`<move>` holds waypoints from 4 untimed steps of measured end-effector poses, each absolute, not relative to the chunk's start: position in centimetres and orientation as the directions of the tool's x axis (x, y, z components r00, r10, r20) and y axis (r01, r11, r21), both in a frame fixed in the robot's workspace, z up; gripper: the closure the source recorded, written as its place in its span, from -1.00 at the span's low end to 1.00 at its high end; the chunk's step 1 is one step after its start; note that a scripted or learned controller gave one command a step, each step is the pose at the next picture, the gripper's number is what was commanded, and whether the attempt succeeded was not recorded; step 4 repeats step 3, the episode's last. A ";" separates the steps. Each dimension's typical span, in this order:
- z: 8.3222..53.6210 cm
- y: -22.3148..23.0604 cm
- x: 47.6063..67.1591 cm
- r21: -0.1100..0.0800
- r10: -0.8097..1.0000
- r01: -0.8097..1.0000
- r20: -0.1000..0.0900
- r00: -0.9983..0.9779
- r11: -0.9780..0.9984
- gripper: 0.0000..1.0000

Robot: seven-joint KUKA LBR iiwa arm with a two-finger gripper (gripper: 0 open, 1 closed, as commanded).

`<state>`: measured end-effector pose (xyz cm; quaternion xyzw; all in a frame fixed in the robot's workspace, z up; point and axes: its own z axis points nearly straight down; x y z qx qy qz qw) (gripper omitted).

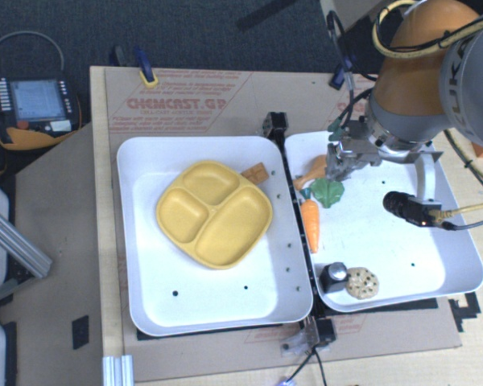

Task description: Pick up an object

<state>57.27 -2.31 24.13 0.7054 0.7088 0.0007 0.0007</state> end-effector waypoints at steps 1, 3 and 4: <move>23.2 1.8 59.0 0.002 1.000 1.000 0.000 -0.005 0.005 1.00; 22.6 7.0 61.3 0.002 1.000 1.000 -0.001 -0.002 0.002 -1.00; 22.6 7.0 61.3 0.002 1.000 1.000 -0.001 -0.002 0.002 -1.00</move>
